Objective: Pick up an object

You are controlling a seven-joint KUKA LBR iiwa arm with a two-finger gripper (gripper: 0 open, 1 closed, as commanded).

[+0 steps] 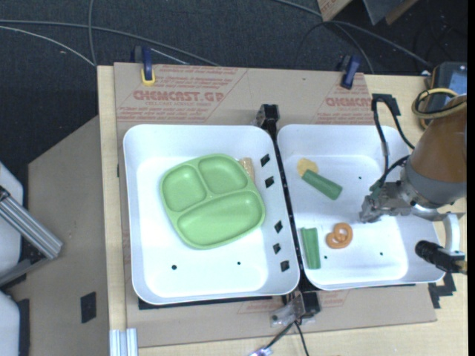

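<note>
Left bin (148,265): set beside the right bin (371,271), the two touching along the middle.
Divided plate (213,200): laid in the left bin, toward its centre.
Block (321,185): laid in the right bin, toward its far left.
Stick (310,248): laid in the right bin, at its near left, close to the dividing wall.
Ring (340,236): laid just right of the stick, nearer than the block.
Gripper (373,205): placed over the right bin, right of the ring.

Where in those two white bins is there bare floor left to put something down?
Left bin: a bare strip along the near edge, below the green divided plate. Right bin: bare along the far wall, above the yellow piece and dark green block. Crowded near the gripper, orange ring and green stick.
</note>
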